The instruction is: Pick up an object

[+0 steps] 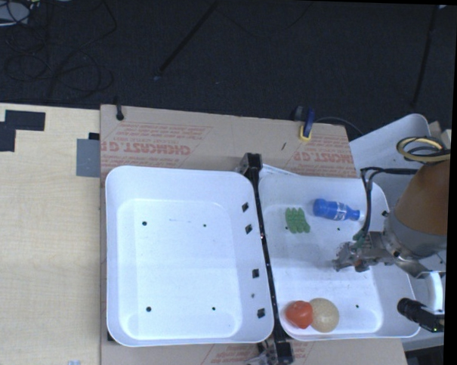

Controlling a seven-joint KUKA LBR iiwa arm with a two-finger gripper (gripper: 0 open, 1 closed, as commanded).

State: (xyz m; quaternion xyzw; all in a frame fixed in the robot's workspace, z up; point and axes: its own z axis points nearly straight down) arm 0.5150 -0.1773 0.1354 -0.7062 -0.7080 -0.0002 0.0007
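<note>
The right bin holds a blue bottle lying on its side near the far wall, a small green ridged object to its left, and a red ball touching a pale beige ball at the near edge. My gripper hangs low over the right part of this bin, below the blue bottle and above the two balls. Nothing shows between its tips.
The left bin sits beside the right one, with a black divider strip between them. Cardboard lies under both bins. The arm's orange band and grey wrist crowd the right bin's right wall.
</note>
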